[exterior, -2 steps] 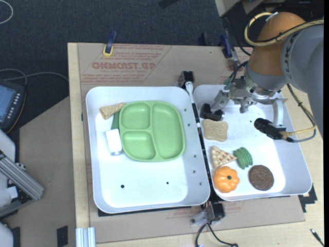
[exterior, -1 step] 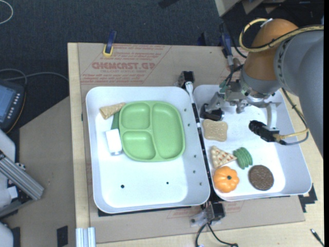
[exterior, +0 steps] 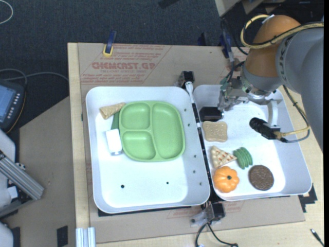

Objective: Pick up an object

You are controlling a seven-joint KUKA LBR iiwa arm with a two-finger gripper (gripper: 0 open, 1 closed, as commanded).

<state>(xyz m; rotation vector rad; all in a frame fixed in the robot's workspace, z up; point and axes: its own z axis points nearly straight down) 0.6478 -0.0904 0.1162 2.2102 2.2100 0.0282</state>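
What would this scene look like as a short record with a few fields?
left bin: green divided plate, cracker wedge, small white block
right bin: bread slice, pizza slice, green pickle, orange pumpkin, brown cookie
claw: above the right bin's far left corner, near the bread slice

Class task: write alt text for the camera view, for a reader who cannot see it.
A grey robot arm reaches from the right over the right bin, its gripper above a slice of bread. Nearer in that bin lie a pizza slice, a green vegetable, a small pumpkin and a brown cookie. The left bin holds a green divided plate.
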